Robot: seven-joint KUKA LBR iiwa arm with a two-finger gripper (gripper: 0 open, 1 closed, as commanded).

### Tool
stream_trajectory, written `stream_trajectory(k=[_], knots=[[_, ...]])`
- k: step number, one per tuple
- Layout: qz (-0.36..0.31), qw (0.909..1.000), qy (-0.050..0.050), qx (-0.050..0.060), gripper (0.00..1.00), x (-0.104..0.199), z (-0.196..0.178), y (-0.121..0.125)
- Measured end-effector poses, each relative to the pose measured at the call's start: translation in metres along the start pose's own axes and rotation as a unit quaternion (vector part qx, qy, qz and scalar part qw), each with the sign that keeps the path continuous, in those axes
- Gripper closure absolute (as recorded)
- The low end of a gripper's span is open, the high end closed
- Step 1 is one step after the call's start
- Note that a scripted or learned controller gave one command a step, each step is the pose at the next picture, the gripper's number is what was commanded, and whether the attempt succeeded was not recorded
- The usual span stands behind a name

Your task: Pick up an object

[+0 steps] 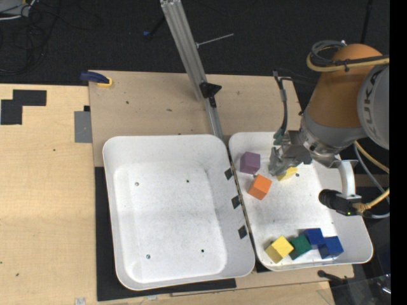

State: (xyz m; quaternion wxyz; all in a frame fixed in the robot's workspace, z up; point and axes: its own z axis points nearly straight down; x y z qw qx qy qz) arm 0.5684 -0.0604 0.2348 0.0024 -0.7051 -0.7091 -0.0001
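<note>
My claw over a small yellow piece, grip state unclear, "KU" lettering on my grey arm, matte orange cube just left

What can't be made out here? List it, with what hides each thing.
- Gripper, camera view: the wrist above covers its jaws, so open or shut is unclear.
- Small yellow object: partly under the gripper; shape unclear.
- Blue blocks: touching each other; their count is hard to tell.

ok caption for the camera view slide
Tool low over a yellow piece in the right bin, beside purple and orange blocks.
</note>
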Motion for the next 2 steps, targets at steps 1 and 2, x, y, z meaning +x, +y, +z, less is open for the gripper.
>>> stream_trajectory(k=[1, 2], knots=[[0.001, 1.0, -0.001, 0.0, 1.0, 0.058, 0.01, 0.011], [0.001, 1.0, -0.001, 0.001, 1.0, 0.112, 0.019, 0.014]])
